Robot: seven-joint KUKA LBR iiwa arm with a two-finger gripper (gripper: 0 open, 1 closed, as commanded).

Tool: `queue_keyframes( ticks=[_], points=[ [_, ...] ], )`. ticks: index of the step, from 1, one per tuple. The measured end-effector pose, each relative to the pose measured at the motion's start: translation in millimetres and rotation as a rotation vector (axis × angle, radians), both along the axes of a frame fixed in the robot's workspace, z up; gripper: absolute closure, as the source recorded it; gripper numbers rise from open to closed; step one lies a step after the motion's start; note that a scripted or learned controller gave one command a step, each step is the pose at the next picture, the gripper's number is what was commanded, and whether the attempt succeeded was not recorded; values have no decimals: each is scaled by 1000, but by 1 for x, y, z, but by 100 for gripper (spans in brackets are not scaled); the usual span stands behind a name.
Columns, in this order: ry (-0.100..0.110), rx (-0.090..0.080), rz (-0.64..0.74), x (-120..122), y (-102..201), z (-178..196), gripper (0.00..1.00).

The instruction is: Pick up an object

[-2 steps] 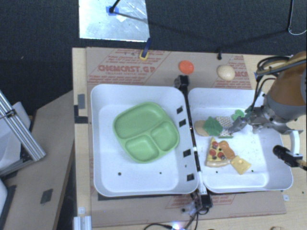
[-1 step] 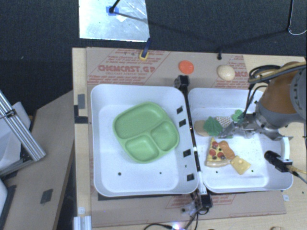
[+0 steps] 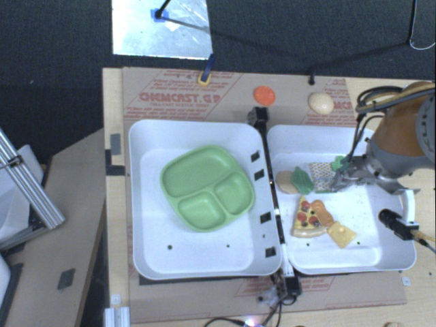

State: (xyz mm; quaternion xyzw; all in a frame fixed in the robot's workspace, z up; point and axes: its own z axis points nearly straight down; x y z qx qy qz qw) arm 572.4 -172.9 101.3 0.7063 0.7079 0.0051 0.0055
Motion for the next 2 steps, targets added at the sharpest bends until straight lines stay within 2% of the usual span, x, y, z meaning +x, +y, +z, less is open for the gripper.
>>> queue_keyframes(
  ticks=[2],
  points=[
    [7, -2, 3, 7, 1, 119, 100]
  ],
)
